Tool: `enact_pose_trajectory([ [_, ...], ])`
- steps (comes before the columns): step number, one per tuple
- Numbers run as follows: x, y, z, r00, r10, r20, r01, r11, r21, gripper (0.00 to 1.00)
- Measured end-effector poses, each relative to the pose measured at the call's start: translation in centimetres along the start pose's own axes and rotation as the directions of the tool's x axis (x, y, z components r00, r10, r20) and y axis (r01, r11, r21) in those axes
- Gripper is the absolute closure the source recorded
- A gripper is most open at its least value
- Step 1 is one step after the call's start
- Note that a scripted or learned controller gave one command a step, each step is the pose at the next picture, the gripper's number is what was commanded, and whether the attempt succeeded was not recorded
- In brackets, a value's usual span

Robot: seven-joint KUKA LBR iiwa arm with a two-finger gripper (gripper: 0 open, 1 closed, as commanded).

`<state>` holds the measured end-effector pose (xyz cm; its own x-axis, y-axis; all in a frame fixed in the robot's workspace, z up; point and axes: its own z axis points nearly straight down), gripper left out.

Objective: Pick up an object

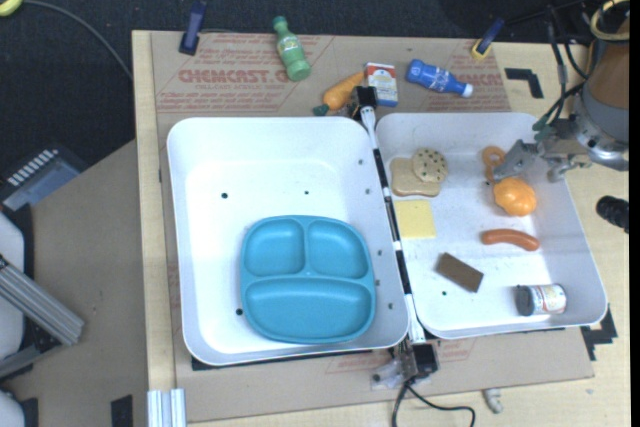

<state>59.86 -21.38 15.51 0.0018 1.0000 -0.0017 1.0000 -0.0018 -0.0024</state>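
While the arm [605,105] reaches in over the right edge, I log the scene by size. Well to the far side of the gripper [527,158] from the arm, across the divider, sits the left bin [200,175] with a blue sectioned plate [306,277] in its near half. The right bin [570,225] lies directly under the gripper and holds the pickable items. Biggest of these is the tan cookie-like piece [418,172], out ahead of the gripper toward the divider; the yellow square [416,218] lies just below that. The orange fruit [515,196] sits just beside the gripper on the camera-near side, almost under it, and a second orange bit [492,160] peeks out right at the tip. Farther toward the near rim: the sausage [510,238], long axis running across the bin; the brown block [459,271], tilted; the small can [541,299] on its side in the corner. The fingers' state I cannot tell; the metal parts blur together and nothing visibly sits between them. My read: the orange fruit is the closest candidate, roundish with no useful long axis, so the move turns on a short shift toward the camera-near side and then straight down.
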Motion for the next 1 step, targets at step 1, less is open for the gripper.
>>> enact_pose_trajectory([
  [1,2.38,4.67,7.09,1.0,-0.002,-0.002,0.002,1.0,-0.003,0.0],
])
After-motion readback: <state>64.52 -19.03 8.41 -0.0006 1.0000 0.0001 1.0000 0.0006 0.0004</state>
